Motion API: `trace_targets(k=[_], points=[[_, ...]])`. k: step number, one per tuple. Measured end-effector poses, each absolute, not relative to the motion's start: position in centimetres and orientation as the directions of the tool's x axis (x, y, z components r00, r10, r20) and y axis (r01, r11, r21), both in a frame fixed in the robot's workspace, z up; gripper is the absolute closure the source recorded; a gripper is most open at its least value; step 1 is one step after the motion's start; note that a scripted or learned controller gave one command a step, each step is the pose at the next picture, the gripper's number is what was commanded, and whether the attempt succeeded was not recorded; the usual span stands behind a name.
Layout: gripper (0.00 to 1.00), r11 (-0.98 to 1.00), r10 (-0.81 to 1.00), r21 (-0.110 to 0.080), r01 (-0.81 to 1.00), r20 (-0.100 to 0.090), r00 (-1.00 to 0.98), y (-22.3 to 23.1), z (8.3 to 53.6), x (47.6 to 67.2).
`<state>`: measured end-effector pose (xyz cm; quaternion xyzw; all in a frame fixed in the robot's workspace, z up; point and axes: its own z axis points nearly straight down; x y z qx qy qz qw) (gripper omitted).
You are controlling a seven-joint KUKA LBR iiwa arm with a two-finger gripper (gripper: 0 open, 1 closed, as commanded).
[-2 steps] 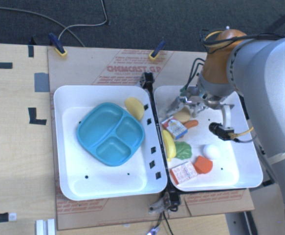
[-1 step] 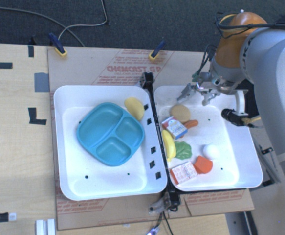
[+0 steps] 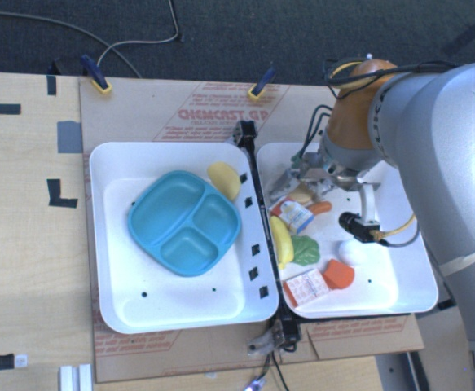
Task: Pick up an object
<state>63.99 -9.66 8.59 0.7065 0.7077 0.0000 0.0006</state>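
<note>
- Two white bins: left bin [image 3: 115,218], right bin [image 3: 400,287].
- One blue divided plate [image 3: 185,222] and one yellow lemon [image 3: 224,180] in the left bin.
- One banana [image 3: 281,240], one green piece [image 3: 305,251], one orange piece [image 3: 339,275], two small packets [image 3: 296,216] [image 3: 305,287] in the right bin.
- One gripper [image 3: 306,177] low over the right bin's far left corner; its opening and any hold cannot be told.

Look to the right of the frame: your arm [image 3: 441,145] enters there as 1 broad grey link that fills the right edge from the upper corner down past the middle. It narrows toward the upper centre-right, where the orange band [image 3: 353,120] wraps the wrist. Below that band the gripper [image 3: 306,182] points down and to the left, sitting low at centre-right of the frame. Thin dark cables loop around the wrist, and a black connector with a yellowish cable hangs just below and right of it. You can't make out the finger gap from this angle.
</note>
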Motion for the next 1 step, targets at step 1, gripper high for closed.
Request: trace_targets(k=[1], points=[[1.00, 0.002, 1.000, 0.000, 1.000, -0.001, -0.002, -9.64, 9.58, 63.98]])
